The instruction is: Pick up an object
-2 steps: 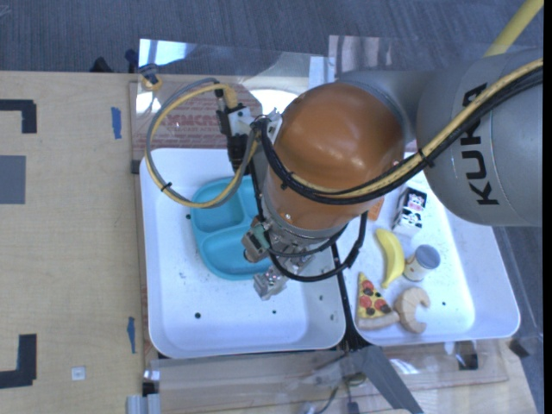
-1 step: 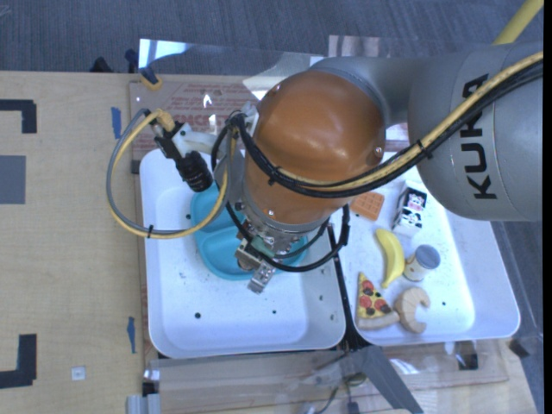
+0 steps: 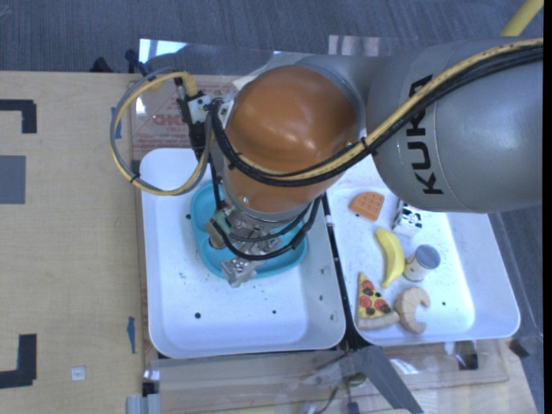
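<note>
Camera view, from above at a slant: I see the arm (image 3: 362, 136) reaching in from the right, its orange band over the left bin (image 3: 172, 309); the gripper (image 3: 237, 270) hangs low over that bin, directly above a blue plate (image 3: 289, 257) lying on the bin floor — the plate's rim shows on either side of the wrist, and the tool's tip sits at the plate's near edge. I cannot tell whether the tool grips anything, the wrist hiding it. Right bin (image 3: 492, 309), well apart from the tool: a banana (image 3: 391, 254), a pizza slice (image 3: 373, 302), a waffle (image 3: 367, 205), a croissant (image 3: 412, 309), a small jar (image 3: 423, 261) and a black-and-white die (image 3: 407, 219); the banana lies between waffle and pizza slice, the jar just beside it.
</note>
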### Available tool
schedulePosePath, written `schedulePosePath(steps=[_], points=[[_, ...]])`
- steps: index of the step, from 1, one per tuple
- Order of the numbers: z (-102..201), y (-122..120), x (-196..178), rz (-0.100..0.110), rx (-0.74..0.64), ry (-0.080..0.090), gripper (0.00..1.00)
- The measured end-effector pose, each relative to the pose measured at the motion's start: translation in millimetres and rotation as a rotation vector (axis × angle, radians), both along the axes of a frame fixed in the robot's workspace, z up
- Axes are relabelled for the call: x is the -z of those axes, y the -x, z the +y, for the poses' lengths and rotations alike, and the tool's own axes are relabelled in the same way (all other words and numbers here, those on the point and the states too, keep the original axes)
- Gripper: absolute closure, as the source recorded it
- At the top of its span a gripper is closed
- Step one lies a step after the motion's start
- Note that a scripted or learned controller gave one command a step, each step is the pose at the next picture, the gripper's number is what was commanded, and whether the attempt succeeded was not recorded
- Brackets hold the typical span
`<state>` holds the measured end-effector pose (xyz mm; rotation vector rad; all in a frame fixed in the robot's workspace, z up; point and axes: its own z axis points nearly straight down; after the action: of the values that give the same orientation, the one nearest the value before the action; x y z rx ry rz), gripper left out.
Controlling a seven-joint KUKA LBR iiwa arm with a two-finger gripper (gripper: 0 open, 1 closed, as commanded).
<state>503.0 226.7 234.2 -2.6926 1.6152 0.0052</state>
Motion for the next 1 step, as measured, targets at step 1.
schedulePosePath(steps=[1], points=[[0.0, 24.0, 23.2, -0.001, 0.43, 0.001, 1.0]])
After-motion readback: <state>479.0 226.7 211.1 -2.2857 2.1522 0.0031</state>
